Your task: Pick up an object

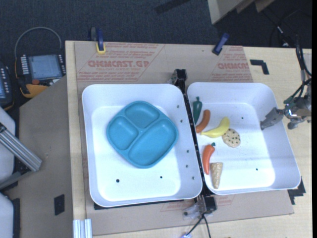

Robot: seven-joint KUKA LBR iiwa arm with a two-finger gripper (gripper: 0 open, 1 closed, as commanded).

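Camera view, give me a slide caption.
Gripper at right bin's edge; toy foods near divider; blue tray in left bin.

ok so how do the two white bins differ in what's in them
The left bin holds one large thing, a blue divided plate lying flat near its middle. The right bin holds several small toy foods, among them a banana, a cookie and a carrot, clustered along its left wall. The gripper hovers at the right bin's right edge. Both bins are shallow, white and similar in size.

Right bin (257, 180): right half bare floor, open from above. Toy food (214, 140) crowds its left wall. Blue plate (142, 133) takes left bin (99, 182) centre.
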